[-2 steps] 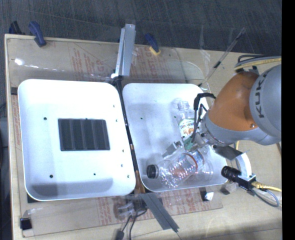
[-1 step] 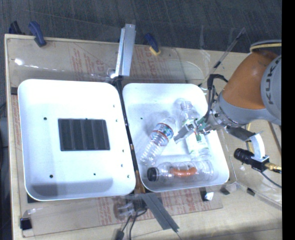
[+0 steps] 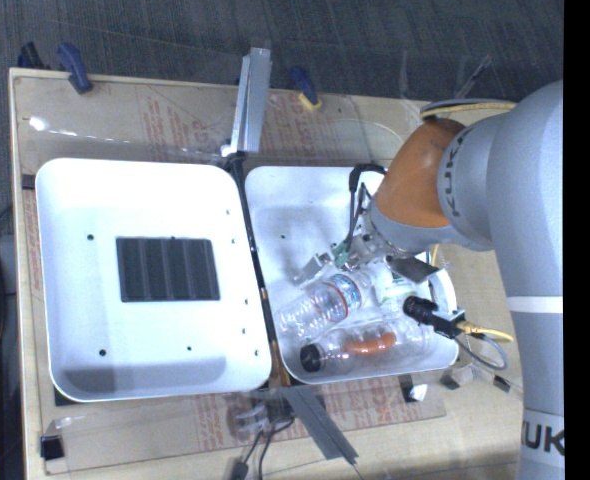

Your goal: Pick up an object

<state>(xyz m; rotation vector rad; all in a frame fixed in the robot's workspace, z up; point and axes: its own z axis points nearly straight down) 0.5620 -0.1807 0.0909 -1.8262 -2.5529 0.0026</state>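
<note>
The tool (image 3: 360, 256) is low in the right bin (image 3: 275, 198), just above a clear plastic bottle (image 3: 325, 303); how its grip stands I cannot tell. This looks like the reaching step; next it must close on the bottle and lift.

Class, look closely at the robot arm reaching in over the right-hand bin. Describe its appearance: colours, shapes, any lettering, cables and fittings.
The arm is thick, rounded and smooth, light grey, with an orange band above the wrist. Dark letters, "KU", sit low on its grey casing. A thin black cable loops beside the orange band. The gripper end is a small cluster of silvery metal parts with black fittings.
</note>
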